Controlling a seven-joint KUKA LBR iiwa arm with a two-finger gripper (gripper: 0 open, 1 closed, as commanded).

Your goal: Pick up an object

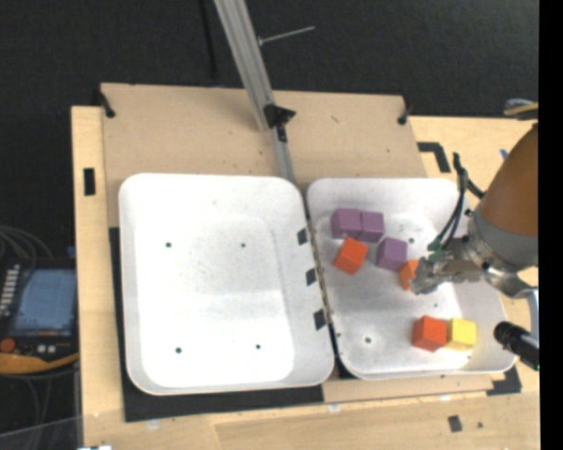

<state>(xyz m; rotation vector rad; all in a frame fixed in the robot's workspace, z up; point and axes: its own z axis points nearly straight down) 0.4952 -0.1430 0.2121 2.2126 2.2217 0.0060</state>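
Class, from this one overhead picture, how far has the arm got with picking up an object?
Done: the hand has reached the right bin and sits at a small orange block. In hand: nothing visibly held. Left: gripping and lifting; every block appears to lie on the bin floor.

Two white bins (211, 279), purple blocks (358, 223), orange blocks (351, 255), yellow block (463, 333), grey-and-orange arm (512, 204), tan bench (253, 129)
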